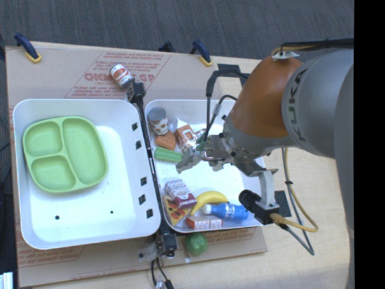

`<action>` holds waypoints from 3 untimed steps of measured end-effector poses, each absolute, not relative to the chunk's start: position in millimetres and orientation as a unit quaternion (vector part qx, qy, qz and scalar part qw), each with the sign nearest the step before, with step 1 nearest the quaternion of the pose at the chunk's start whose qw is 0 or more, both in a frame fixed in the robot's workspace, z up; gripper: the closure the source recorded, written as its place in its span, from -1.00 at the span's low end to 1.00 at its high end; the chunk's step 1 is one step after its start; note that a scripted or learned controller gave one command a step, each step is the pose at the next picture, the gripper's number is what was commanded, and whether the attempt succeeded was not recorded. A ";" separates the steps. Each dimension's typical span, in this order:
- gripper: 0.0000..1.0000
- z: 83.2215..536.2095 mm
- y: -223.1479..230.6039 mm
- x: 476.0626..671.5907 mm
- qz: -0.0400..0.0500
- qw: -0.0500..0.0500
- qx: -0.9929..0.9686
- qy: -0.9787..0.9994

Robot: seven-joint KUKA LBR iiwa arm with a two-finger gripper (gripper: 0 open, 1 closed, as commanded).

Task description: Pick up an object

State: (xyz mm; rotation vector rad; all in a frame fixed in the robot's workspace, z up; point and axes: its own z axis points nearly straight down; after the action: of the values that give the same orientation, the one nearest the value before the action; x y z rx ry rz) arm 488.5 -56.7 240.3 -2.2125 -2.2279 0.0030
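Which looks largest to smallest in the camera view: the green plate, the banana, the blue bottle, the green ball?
1. green plate
2. and 3. banana and blue bottle: they look about alike, so I leave them unranked
4. green ball

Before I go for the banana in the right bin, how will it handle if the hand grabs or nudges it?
The banana is curved, so a push would probably spin it rather than slide it straight. It lies against the blue bottle and a small carton, so it may drag or jam on them. Its skin looks smooth; it could slip from a narrow pinch.
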 end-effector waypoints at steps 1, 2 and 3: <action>-1.00 228.5 -89.4 582.4 0.001 0.001 -0.705 -0.709; -1.00 105.1 -135.0 505.1 0.002 0.000 -0.705 -0.709; 1.00 115.7 -134.3 506.3 0.002 0.001 -0.703 -0.712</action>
State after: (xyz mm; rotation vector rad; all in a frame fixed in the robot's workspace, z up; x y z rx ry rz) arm 506.3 -134.3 115.7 -2.2053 -2.2335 0.0052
